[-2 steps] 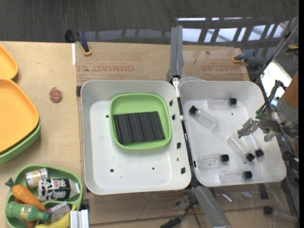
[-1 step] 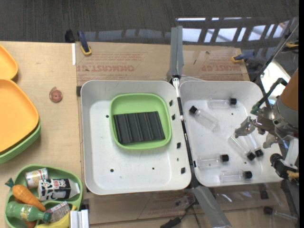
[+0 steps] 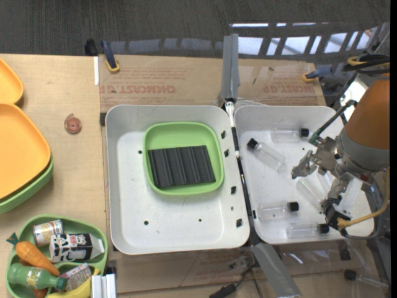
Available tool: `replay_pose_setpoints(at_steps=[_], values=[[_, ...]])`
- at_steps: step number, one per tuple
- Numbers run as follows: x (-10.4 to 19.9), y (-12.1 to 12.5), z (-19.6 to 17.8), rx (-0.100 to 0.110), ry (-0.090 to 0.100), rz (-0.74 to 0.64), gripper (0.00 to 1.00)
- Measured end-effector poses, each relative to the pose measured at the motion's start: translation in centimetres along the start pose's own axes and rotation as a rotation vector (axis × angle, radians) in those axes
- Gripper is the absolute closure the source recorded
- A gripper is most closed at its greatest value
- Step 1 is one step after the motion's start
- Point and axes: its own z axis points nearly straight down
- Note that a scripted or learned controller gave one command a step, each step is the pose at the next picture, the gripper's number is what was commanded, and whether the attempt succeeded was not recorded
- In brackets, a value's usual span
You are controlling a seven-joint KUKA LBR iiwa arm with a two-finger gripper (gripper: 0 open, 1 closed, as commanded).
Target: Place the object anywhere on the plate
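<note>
Clear vials (image 3: 267, 153) faint against white right bin (image 3: 273, 120), fingers indistinct.

Grey arm (image 3: 356, 148), orange band (image 3: 372, 117)

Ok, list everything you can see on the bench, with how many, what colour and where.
Bins: two, white, side by side mid-bench.
Plate: one, green, square, in the left bin.
Ridged pad: one, dark grey, lying on the plate.
Vials: at least five, clear with black caps, scattered in the right bin.
Trays: stacked, orange over green, at the left edge of the bench.
Bowl: one, green, bottom left, holding toy food including a carrot and a can.
Small disc: one, reddish, on the wood near the trays.
Clamps: yellow-handled, on the cardboard's back edge.
Arm: one, grey with an orange band, over the right bin.
Hand: one, above the vials.
</note>
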Motion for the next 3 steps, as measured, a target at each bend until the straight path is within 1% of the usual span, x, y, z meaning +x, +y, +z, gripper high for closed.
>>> replay_pose_setpoints(at_steps=[1,2,3], values=[[2.9,-1.9,-0.2,-0.001,-0.001,0.336,0.0],[6.5,-4.3,-0.8,-0.001,-0.003,0.556,0.0],[10.5,-7.0,1.5,0.001,-0.004,0.617,0.0]])
